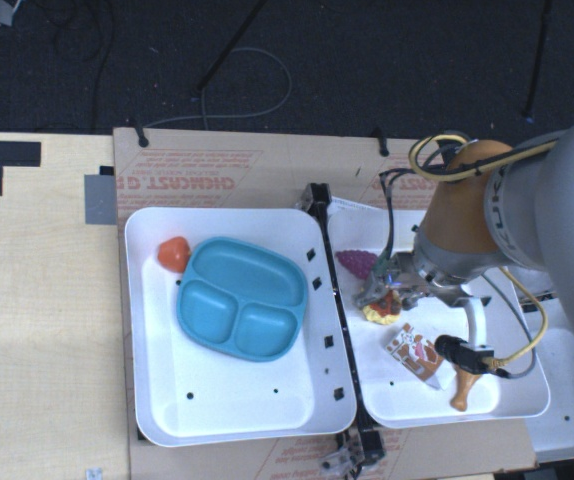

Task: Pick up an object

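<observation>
**Gripper low over yellow toy, right bin**

Left bin [157, 388]: a red ball [174, 254] sits in the far-left corner, just beside the blue tray [242, 298]. The tray has three compartments and lies flat mid-bin.

Right bin [527, 400]: a purple item [359, 262] lies at the far left, close to the wall between the bins. The gripper [380, 294] is just on the near side of it, down in the bin's left half. Open or closed: cannot tell, as the tip is cluttered. A yellow toy [379, 314] lies right at the gripper's near side; whether they touch is unclear. A printed card [414, 354] lies flat, near-right of the toy and apart from it. A brown peg [461, 396] lies right of the card, towards the near wall. The arm [462, 208] enters from the right.
</observation>
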Robot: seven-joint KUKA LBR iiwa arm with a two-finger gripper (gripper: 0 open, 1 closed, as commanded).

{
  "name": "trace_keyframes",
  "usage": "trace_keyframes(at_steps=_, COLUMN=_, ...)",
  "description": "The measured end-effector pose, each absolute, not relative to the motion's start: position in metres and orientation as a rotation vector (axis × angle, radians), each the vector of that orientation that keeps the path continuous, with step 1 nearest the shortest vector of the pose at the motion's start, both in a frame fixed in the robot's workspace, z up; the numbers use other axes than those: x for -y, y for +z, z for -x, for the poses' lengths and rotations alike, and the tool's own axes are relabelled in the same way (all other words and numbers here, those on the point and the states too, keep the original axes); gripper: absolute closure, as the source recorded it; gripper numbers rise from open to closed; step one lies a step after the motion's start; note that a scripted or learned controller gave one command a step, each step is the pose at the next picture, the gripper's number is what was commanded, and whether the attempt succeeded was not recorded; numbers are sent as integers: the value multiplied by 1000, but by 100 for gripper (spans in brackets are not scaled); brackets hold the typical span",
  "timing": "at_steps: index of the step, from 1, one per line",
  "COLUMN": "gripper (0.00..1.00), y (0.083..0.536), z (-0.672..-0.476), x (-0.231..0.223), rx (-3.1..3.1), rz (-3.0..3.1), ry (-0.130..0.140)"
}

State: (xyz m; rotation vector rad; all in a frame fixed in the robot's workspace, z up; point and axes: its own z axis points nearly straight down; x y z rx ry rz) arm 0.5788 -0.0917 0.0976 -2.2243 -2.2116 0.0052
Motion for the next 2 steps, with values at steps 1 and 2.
trace_keyframes(at_steps=1, gripper=100, y=140, z=-577, x=97, rx=2214, rz=2229, ry=0)
trace_keyframes(at_steps=2, gripper=100, y=203, z=-575, x=101, rx=2220, rz=2226, ry=-3)
